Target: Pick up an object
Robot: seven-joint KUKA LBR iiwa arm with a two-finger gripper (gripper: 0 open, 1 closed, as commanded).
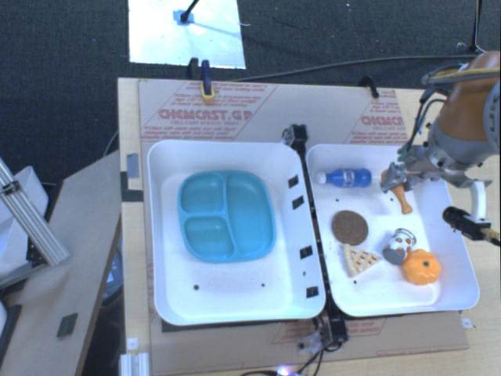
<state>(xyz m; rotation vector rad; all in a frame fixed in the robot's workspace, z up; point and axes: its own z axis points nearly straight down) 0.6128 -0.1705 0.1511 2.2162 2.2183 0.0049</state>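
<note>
The orange-handled tool (399, 188) lies near the right bin's (470, 296) far right corner, directly under the jaws (407, 172), placed for a straight descent, though whether they are spread or pinching it I cannot tell.

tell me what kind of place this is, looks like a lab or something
Most likely a robot test bench in a lab: two white bins clamped on a board, a robot arm reaching over toy food such as a pumpkin, and a cable trailing across dark carpet.
</note>
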